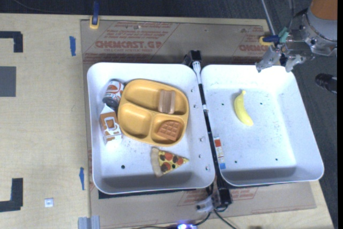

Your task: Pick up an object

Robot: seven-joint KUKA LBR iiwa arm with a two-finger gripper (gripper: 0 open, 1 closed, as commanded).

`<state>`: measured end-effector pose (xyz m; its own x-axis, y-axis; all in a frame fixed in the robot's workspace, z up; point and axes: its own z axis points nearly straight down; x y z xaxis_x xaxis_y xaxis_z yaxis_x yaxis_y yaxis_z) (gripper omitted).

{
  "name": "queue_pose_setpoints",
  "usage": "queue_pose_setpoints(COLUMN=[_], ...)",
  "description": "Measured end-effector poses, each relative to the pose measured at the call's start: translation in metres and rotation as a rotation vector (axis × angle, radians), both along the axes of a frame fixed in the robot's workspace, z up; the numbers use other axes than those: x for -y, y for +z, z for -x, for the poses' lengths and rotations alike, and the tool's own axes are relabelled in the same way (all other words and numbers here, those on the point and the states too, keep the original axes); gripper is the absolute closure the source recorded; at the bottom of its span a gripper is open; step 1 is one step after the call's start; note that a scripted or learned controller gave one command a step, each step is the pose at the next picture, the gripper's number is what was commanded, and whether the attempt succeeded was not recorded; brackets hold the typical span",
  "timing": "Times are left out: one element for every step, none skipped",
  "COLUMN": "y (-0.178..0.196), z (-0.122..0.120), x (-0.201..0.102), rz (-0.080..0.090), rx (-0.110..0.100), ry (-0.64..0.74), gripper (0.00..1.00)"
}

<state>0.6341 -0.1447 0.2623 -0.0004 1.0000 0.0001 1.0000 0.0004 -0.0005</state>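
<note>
A yellow banana (243, 109) lies in the right bin (278, 153), towards its back left. My gripper (275, 64) hangs over the back rim of that bin, up and to the right of the banana and apart from it. Its fingers (261, 65) are spread open with nothing between them. The left bin (107, 169) holds a yellow divided plate (134, 115), a pizza slice (167, 161), a small can (112, 93) and an orange-and-white carton (110, 127).
On the plate rest a brown sausage-like piece (166, 101) and a waffle (170, 130). A black divider (206, 120) runs between the bins. Cardboard (139, 40) lies under both bins, and cables trail at the far right.
</note>
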Motion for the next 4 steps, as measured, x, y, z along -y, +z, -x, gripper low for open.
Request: queue_pose_setpoints(y=[-0.134, -0.17, -0.173, -0.173], z=[0.003, 0.046, 0.11, 0.15], x=[0.018, 0.031, 0.038, -0.015], rz=[0.0, 0.0, 0.005, 0.007], rx=[-0.001, 0.003, 0.012, 0.018], ry=[-0.001, 0.0, -0.001, -0.001], gripper=[0.0, 0.0, 0.0, 0.0])
